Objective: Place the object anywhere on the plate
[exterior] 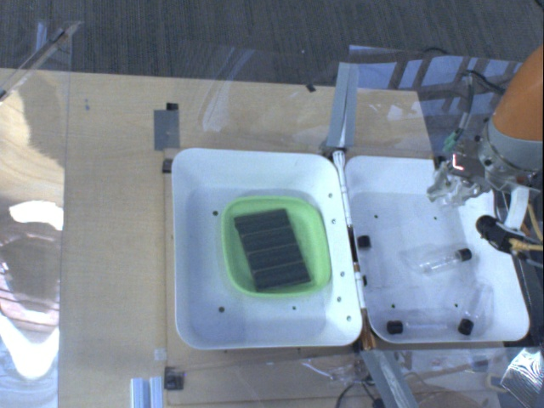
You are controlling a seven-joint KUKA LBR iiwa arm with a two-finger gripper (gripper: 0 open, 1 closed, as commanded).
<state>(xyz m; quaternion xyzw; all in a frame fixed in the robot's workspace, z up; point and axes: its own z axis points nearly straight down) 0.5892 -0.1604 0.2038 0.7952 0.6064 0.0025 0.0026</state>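
Placement appears to be finished already, judging from how things lie. In the camera view, a dark ribbed block [272,249] is seen lying flat in the middle of the green plate [230,257], tilted a little against the plate's sides and well inside its rim. The plate is set in the left bin [195,194], and nothing else is seen in that bin beside it.

The arm [518,117] is found over the far right corner of the right bin [382,185], with the gripper [449,185] near that bin's back wall, well apart from the plate. Whether it is open or closed cannot be told, since the tip is blurred against the white wall; nothing is seen held in it.

In the right bin a clear tube with a black cap [438,260] is laid on the floor, and a small black piece [364,242] is seen near the left wall. Further clear tubes may lie along the front wall, but they are too faint to be sure of.

If the block is the intended thing, no further move is called for beyond keeping the arm clear above the tabletop [110,228].
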